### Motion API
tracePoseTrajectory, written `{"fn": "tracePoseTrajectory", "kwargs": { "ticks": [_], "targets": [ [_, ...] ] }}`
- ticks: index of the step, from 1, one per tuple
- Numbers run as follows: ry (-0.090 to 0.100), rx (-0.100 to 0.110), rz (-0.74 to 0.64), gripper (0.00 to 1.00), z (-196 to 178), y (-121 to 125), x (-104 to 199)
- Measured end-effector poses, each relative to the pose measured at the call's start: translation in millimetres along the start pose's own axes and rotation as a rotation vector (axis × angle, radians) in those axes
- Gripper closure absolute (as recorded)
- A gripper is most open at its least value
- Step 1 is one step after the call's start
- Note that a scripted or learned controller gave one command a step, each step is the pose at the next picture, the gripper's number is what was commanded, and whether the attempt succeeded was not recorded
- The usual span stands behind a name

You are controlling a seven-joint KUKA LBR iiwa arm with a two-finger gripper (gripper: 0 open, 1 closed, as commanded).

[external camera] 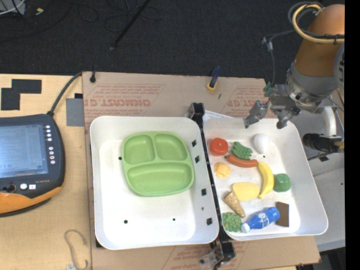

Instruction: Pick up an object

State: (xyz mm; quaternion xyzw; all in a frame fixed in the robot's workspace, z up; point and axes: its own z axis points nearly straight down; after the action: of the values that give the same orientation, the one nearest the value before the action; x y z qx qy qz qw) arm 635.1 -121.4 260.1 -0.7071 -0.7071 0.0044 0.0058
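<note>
My gripper (269, 117) hangs above the far edge of the right bin (311, 198), its two fingers spread apart with nothing between them. Just below it lies a white egg-shaped piece (260, 143). Further in the bin are a red tomato (219, 146), a green broccoli (242, 150), a sausage (242, 162), a yellow banana (265, 179), a green round fruit (281, 182), a yellow wedge (245, 191), a cone (234, 203), a blue bottle (261, 219) and a brown block (282, 214).
The left bin (107, 207) holds a green divided plate (158, 163). A tablet-like pendant (28, 156) lies on the bench at far left. A black divider (205, 173) runs between the bins. A blue-and-yellow clip (213, 79) stands at the back.
</note>
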Motion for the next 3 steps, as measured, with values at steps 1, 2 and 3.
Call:
{"fn": "tracePoseTrajectory", "kwargs": {
  "ticks": [1,2,3],
  "targets": [
    [-0.001,-0.011,-0.002,0.0,-6.8,1.9,0.0],
    [0.0,-0.005,-0.002,0.0,57.9,-0.5,4.1],
    [-0.001,-0.006,0.0,0.0,113.2,-4.0,-4.2]
  ]
}}
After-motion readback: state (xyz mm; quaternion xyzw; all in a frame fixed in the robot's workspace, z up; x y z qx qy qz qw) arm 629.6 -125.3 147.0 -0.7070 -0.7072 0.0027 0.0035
